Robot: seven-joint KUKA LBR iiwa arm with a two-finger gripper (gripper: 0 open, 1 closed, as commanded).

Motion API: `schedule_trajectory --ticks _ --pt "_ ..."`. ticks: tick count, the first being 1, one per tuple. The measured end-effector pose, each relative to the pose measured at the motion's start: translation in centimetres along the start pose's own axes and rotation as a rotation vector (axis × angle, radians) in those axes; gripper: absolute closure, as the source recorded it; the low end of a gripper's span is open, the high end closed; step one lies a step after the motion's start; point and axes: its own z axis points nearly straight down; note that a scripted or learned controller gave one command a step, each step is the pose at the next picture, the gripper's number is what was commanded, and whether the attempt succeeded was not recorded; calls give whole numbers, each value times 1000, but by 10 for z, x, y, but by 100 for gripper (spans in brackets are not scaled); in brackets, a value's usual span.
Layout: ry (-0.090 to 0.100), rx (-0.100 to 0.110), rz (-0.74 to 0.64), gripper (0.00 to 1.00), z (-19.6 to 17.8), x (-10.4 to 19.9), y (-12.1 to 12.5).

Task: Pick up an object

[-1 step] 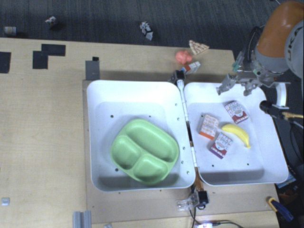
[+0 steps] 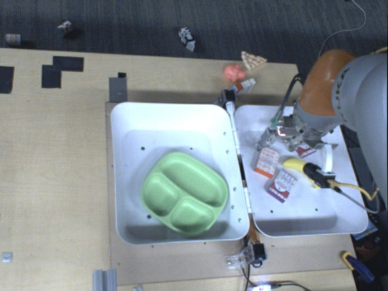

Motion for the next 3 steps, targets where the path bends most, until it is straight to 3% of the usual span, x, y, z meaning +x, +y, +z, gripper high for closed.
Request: schedule_trajectory --ticks 1,2,3 --pt "-1 -7 -1 100 -12 1 2" --pt "-1 -6 -1 0 -12 1 2" --pt "-1 0 1 0 -2 4 -93"
